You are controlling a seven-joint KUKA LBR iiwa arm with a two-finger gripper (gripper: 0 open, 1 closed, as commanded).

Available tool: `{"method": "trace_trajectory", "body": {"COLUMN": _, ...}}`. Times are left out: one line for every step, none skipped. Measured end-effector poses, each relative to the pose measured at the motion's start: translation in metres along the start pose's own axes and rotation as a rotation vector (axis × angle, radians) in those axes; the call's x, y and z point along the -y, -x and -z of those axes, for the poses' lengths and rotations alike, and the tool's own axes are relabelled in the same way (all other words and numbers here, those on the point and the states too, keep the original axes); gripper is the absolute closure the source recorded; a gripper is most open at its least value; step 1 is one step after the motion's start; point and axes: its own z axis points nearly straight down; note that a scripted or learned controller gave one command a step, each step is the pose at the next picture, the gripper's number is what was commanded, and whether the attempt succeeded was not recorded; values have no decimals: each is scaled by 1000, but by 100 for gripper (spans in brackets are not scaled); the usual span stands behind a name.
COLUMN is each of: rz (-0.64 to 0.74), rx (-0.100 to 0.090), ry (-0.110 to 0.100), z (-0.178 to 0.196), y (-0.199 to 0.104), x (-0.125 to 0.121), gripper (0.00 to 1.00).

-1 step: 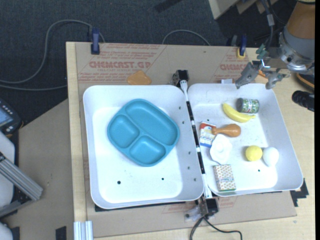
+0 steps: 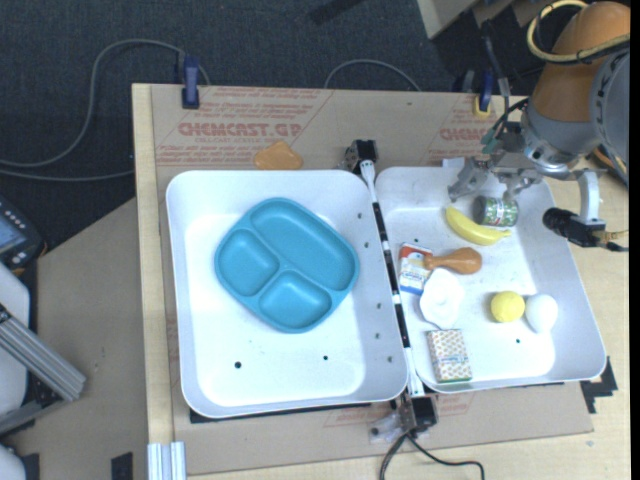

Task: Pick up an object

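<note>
Gripper over small can, upper right of frame, right bin.
Fingers spread, straddling can, not clamped. Can rigid, light, slick, roll-prone; touching banana. Best pinched across curved sides.

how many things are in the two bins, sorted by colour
blue: 1, the divided tray
yellow: 2, banana, ball
white: 2, egg, round lid
brown: 1, drumstick
mixed print: 3, can, carton, box
total: 9
</note>
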Motion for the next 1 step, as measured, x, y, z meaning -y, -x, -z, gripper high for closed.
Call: {"method": "trace_trajectory", "body": {"rz": 2, "rx": 9, "ry": 34, "z": -36, "y": -11, "x": 15, "gripper": 0}}
